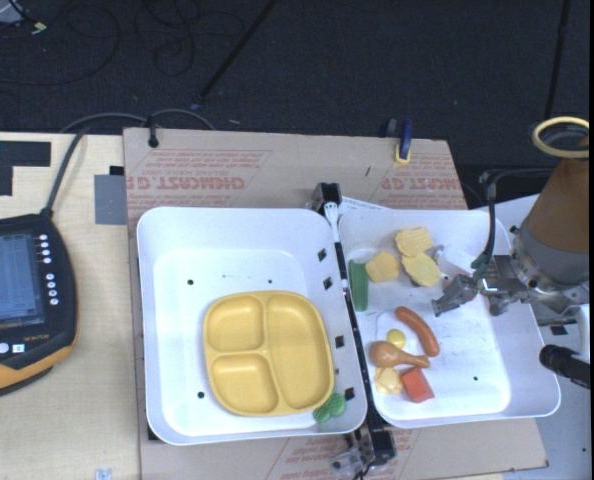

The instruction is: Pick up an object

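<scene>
Lying near gripper (455,296): sausage (418,329)

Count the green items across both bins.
2: a green cylinder lies along the right bin's left wall; a green leafy piece sits in the left bin's near-right corner.

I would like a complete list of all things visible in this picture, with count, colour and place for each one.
white bins: 2, white, side by side on the cardboard sheet
divided plate: 1, yellow, left bin
green piece: 1, green, left bin, near right corner
green stick: 1, green, right bin, by the divider
yellow pieces: 3, pale yellow, right bin, far part
sausage: 1, orange-red, right bin, middle
drumstick: 1, brown, right bin
red block: 1, red, right bin, near edge
tablet controller: 1, black and orange, bench left
arm: 1, grey with orange band, right
hand: 1, dark grey, over right bin
</scene>
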Robot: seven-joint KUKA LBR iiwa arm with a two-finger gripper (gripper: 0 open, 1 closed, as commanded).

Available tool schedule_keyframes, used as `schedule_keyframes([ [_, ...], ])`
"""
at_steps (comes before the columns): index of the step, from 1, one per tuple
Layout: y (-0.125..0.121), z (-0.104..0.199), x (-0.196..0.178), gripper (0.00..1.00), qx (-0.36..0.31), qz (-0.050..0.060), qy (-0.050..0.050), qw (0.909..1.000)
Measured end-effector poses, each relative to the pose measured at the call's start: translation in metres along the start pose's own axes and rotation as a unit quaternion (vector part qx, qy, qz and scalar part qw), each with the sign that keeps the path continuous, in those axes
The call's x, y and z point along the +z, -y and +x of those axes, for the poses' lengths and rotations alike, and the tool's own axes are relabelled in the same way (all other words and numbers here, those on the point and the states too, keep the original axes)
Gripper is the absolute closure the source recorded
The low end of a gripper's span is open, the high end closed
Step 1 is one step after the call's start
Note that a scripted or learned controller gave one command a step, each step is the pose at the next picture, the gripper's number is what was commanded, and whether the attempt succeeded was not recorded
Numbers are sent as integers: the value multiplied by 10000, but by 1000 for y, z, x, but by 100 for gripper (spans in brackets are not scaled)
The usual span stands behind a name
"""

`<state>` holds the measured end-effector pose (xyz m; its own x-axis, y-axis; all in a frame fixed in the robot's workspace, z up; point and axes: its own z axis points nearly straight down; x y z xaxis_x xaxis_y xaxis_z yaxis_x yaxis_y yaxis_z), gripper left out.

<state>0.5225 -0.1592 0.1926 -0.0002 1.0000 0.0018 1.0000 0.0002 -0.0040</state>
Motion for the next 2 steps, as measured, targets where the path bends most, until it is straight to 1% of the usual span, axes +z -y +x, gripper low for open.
schedule_keyframes([
  [1, 0, -1, -10, 100, 3, 10, -6, 10000],
  [2, 14, 48, 47, 100, -16, 29, -15, 10000],
])
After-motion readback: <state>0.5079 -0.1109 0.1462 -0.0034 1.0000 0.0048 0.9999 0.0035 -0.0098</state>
